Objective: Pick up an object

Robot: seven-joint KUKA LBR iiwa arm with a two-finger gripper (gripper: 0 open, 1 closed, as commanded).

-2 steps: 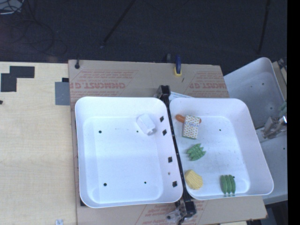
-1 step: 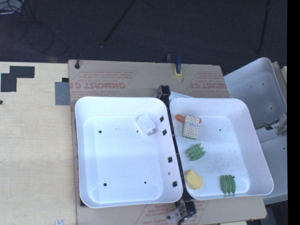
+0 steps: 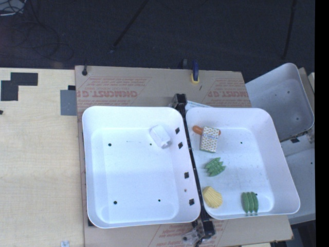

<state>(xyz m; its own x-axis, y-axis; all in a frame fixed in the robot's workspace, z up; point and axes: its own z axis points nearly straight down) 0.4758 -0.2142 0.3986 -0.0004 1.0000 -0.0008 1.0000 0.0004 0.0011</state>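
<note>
From the overhead camera view the pick looks not yet begun: every candidate lies loose in the two shallow white plastic bins, and the end effector's state I cannot tell. In the left white bin (image 3: pixel 97 138), a small pale, rounded white block (image 3: pixel 160 135) lies near the far edge, towards the far right corner, hard to read against the white floor. The right white bin (image 3: pixel 280 153) holds more: a small box with a fine chequered pattern (image 3: pixel 209 139) near the far left corner, touching or overlapping a short orange piece (image 3: pixel 197 130) just behind it; a bumpy green toy vegetable (image 3: pixel 215 166) near the left wall at mid depth; a yellow lumpy corn-like piece (image 3: pixel 212 197) by the near left corner; and a dark green ridged piece (image 3: pixel 250 202) along the near edge, well apart from the rest. The next move, I judge, calls for choosing one target and descending over it; the dark green piece looks easiest, with free room all around, whereas the box and orange piece crowd each other.
</note>
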